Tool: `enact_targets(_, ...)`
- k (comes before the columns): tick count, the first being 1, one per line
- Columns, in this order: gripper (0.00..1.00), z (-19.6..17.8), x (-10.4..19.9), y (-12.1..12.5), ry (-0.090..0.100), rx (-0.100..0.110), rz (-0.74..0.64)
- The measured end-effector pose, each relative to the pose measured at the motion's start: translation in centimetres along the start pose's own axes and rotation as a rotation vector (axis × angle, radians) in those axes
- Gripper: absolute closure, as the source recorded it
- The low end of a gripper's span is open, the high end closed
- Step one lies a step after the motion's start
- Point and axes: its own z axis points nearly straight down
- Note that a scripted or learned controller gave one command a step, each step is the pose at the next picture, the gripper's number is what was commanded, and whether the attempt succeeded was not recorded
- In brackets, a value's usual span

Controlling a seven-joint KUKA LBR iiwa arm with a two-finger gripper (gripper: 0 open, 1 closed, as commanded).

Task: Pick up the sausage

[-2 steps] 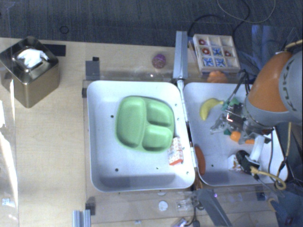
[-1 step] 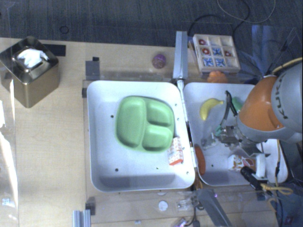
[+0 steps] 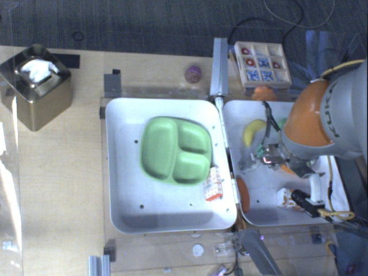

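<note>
We see a pale wooden worktop (image 3: 63,171), dark blue carpet (image 3: 144,10) at 12 o'clock; claw (image 3: 265,158) state indeterminable; reddish-brown sausage (image 3: 243,193) at 7 o'clock of it.

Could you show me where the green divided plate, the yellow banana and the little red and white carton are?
Green divided plastic plate (image 3: 175,149), camera view, on its middle ridge.
Yellow banana (image 3: 253,130), camera view, mid-curve.
Small red and white carton (image 3: 214,184), camera view, its top face.
</note>
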Motion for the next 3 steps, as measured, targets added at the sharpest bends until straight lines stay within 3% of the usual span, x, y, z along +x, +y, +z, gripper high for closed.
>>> enact_targets(1,0.00,0.5,-3.8,12.4,0.000,0.007,0.297)
enact_targets(2,0.00,0.3,-1.0,9.1,0.003,0.005,-0.034)
enact_targets(3,0.00,-9.6,2.3,0.4,0.002,0.008,0.242)
